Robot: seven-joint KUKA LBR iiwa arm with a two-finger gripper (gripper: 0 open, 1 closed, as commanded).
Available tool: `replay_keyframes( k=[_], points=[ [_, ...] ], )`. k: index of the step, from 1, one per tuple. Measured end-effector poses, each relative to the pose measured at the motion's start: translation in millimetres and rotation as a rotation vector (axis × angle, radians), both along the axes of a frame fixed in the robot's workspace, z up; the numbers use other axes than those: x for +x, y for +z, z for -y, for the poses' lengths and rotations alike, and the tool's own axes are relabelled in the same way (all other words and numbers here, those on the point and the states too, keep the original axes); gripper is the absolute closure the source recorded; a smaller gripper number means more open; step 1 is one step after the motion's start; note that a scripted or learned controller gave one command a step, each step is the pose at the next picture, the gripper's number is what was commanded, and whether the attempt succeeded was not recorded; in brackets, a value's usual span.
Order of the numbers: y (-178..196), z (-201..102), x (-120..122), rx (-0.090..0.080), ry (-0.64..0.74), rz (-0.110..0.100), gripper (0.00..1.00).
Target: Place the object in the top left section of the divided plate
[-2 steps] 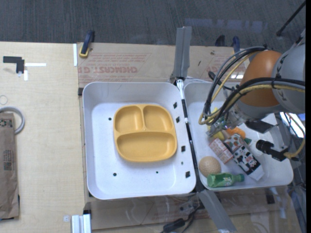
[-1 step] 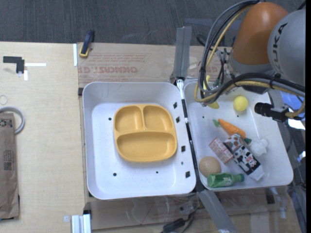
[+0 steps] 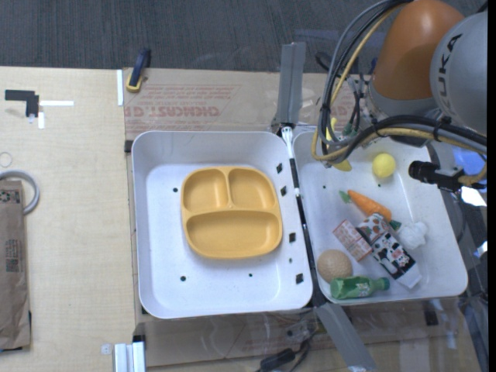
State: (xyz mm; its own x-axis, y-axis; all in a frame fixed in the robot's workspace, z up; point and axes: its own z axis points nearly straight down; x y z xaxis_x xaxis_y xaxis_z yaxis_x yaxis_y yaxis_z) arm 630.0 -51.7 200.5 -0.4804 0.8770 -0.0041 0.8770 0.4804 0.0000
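Below, in the camera view, we see two shallow white bins side by side on the bench. At the middle of the left bin point(image 3: 155, 231) lies a yellow divided plate point(image 3: 231, 211), with two small sections at its far side and one long section at its near side; all three sections are bare. The right bin point(image 3: 442, 231) holds the loose objects: a yellow lemon point(image 3: 383, 165) near the far wall, an orange carrot point(image 3: 366, 202) with a green top just in front of it, a small red and white carton point(image 3: 353, 239), a black and white cow-patterned carton point(image 3: 389, 251) that touches it, a white bottle point(image 3: 413, 234) just beside the cow carton, a tan round ball point(image 3: 334, 265), and a green bottle point(image 3: 358, 287) lying near the front wall. The arm point(image 3: 434, 49), grey with an orange band, hangs over the far right corner of the right bin, with black and yellow cables around it. Its gripper is hidden among these parts, so we cannot tell how the fingers stand. Nothing lies in the top left section of the plate.
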Motion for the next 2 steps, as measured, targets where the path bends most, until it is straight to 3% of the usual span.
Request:
replay_keyframes(
  k=[1,2],
  points=[
    [-9.9,-67.6,-125.9,0.002,-0.015,-0.005,1.00],
    [-10.2,-133.9,-79.1,0.001,0.164,-0.004,1.00]
  ],
)
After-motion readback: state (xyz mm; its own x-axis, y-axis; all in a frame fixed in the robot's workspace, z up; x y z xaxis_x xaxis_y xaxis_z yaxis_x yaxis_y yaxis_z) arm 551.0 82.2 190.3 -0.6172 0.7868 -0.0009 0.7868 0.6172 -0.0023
